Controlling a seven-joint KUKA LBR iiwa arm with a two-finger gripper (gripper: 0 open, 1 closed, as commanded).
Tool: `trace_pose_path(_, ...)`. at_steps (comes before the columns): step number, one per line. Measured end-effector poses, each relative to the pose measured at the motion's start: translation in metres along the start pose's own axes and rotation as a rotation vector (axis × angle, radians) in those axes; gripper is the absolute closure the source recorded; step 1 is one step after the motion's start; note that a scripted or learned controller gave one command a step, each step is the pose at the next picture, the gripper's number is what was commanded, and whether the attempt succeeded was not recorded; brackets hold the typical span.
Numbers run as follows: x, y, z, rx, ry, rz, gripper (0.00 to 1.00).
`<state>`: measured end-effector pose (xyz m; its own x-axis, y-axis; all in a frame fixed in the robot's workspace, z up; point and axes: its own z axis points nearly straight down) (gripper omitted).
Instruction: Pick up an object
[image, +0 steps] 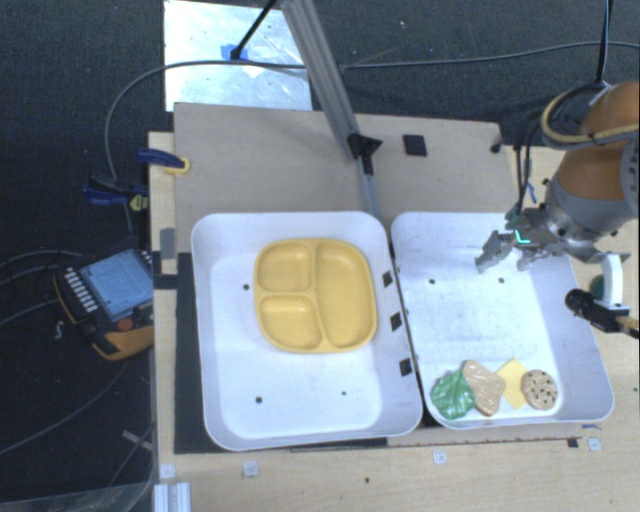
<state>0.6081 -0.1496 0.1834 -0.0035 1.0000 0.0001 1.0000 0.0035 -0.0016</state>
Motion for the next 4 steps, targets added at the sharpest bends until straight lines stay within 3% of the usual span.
trace_pose_path(1, 0.000, 0.001, -0.001, -0.003, -0.001, -0.001, 0.00)
trace_pose_path(3, -0.004, 0.010, 0.098, -0.006, -0.001, 0.002, 0.00)
trace_pose_path(4, -0.005, 0.012, 0.084, -0.013, -0.004, 0.001, 1.00)
